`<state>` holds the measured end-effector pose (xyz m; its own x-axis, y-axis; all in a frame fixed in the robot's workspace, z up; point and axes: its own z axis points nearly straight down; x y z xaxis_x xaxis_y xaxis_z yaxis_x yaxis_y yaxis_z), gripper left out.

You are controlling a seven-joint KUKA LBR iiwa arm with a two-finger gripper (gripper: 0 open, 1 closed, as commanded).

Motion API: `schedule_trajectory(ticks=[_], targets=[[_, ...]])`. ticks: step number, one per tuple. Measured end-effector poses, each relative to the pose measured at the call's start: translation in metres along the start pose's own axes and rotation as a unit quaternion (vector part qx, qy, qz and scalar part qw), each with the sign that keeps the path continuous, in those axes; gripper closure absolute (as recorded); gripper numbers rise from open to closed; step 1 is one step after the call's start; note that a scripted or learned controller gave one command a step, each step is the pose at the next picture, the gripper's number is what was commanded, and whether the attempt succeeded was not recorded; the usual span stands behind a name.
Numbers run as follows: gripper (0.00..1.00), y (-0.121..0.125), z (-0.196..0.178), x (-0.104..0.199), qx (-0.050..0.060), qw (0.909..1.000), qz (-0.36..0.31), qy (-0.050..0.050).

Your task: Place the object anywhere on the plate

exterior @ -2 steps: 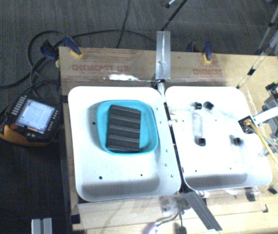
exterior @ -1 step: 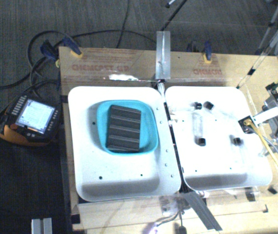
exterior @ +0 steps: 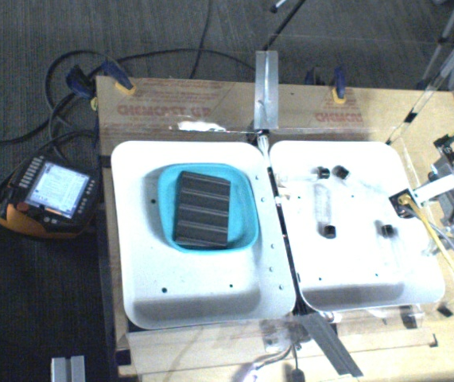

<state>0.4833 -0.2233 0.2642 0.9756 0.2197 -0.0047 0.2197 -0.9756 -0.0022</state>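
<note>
You see the dark ribbed object [exterior: 203, 210] lying flat on the blue plate [exterior: 246, 213], left bin [exterior: 131, 277]; the tool's state cannot be told.

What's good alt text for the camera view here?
A dark ribbed block lies on a blue plate in the left white bin. The right white bin holds a few small dark pieces.
</note>
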Motion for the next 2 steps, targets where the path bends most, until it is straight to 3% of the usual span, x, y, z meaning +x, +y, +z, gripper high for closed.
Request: schedule_trajectory(ticks=[2], targets=[[0.0, 0.0, 0.0, 0.0, 0.0, 1.0, 0.0, 0.0]])
